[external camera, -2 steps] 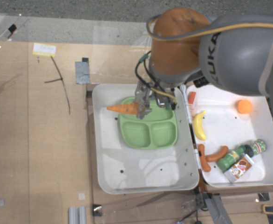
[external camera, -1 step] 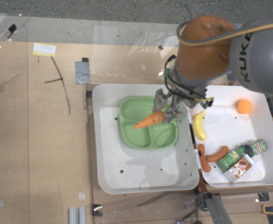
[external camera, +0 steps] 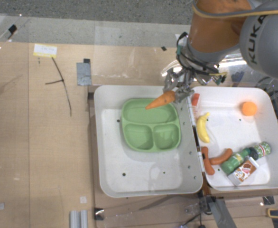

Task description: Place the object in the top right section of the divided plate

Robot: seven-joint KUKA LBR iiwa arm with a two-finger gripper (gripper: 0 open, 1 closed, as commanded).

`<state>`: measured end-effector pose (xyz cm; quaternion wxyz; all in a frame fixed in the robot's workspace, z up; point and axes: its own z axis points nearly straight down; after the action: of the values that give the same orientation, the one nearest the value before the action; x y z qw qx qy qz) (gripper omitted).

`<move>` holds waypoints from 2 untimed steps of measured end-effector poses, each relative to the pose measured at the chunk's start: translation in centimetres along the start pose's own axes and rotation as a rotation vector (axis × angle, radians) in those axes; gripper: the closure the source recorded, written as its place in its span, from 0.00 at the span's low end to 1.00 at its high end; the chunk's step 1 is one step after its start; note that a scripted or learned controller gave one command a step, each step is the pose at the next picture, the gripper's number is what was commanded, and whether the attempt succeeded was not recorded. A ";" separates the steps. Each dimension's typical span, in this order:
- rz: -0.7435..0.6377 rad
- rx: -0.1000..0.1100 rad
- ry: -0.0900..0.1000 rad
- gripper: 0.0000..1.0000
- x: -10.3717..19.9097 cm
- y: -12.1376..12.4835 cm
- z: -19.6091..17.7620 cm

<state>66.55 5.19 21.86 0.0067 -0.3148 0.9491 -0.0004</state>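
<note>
**Carrot at the plate's far edge, held by its thick end**

While the gripper [external camera: 178, 92] hangs over the back rim of the left bin [external camera: 106, 175], a carrot [external camera: 161, 100] juts out from between its fingers, pinched at the thick end, with the pointed tip slanting down and to the left. That tip hangs over the long upper section of the green divided plate [external camera: 129, 137], near the section's right side; whether it touches the plate surface I cannot tell. The plate lies in the left bin, its long compartment toward the back and two smaller compartments toward the front.

Judging by its even orange sheen, the carrot looks like a moulded toy: probably light, stiff and rather smooth, so likely to slip or swivel in a two-finger pinch. Its taper matters. A hold at the broad end gives the fingers more surface, though the long free tip can lever the piece round if it knocks the plate's rim or a divider. A hold nearer the middle would balance better, I judge.

In the right bin [external camera: 272, 108] lie an orange ball [external camera: 249, 108], a banana [external camera: 203, 128], a sausage [external camera: 220, 156], a green bottle [external camera: 245, 156] and a small carton [external camera: 244, 171], all well apart from the plate
</note>
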 end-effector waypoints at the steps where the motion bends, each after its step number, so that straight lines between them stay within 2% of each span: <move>1: -0.325 -0.001 0.000 1.00 2.2 7.0 -6.3; 2: -0.388 -0.004 0.001 1.00 1.4 6.1 -2.6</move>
<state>61.69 9.25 24.43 0.0052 -0.4917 0.8707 -0.0001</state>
